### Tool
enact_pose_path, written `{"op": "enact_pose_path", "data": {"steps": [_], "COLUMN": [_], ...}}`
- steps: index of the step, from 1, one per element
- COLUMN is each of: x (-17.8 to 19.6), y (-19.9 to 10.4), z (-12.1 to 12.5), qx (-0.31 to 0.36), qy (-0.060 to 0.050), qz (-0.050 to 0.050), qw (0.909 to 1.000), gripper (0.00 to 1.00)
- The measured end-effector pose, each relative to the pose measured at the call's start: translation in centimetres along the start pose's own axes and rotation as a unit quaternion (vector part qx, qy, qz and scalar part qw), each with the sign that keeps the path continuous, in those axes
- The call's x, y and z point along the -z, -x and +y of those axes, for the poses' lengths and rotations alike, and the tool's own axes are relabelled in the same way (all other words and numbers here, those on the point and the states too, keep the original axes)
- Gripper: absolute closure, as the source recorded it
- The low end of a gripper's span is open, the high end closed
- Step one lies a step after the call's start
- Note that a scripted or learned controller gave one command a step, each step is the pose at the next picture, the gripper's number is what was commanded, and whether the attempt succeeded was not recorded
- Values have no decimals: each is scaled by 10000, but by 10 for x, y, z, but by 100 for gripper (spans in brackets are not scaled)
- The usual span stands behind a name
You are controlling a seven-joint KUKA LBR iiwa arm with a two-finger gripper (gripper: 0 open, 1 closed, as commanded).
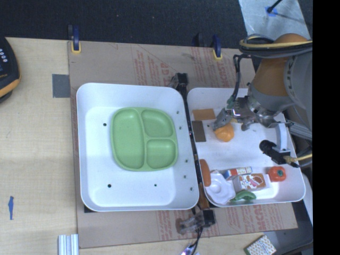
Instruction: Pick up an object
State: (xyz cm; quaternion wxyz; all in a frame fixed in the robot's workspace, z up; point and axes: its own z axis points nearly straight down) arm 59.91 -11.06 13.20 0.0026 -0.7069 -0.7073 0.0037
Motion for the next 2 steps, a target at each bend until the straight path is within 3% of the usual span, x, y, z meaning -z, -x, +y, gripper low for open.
{"op": "enact_pose_path", "data": {"steps": [1,2], "x": [-42,-29], "y": [-5,-4], "z": [2,2], "qx": [23,36], "qy": [13,17], "qz": [6,4], "qw": [10000,10000], "gripper": [0,100]}}
